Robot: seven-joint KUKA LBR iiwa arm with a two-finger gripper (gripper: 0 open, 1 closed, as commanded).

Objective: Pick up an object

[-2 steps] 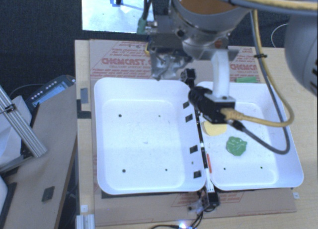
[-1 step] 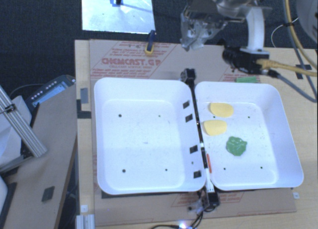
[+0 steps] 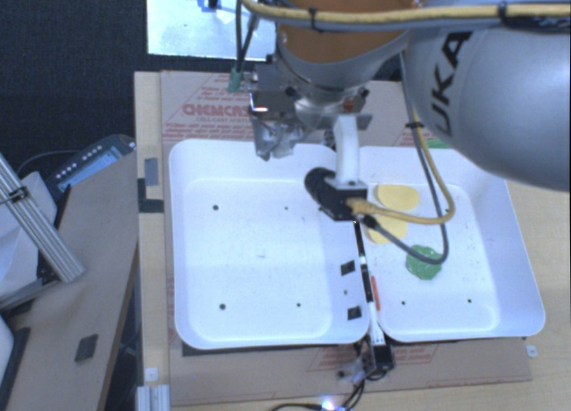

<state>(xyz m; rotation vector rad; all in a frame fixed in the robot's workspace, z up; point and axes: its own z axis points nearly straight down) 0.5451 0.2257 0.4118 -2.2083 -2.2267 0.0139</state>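
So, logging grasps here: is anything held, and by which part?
Cannot tell. The gripper is over the left bin's far edge; the yellow thing and green thing lie in the right bin.

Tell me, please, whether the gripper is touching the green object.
Apart. The camera view shows the gripper over the far rim of the left bin, while the green object lies in the right bin, well clear of it.

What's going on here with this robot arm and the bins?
A grey KUKA arm is set to pick something up. Its gripper sits over the back rim of the left bin, with nothing visibly held. A yellow piece and a green lump lie in the right bin, apart from the gripper.
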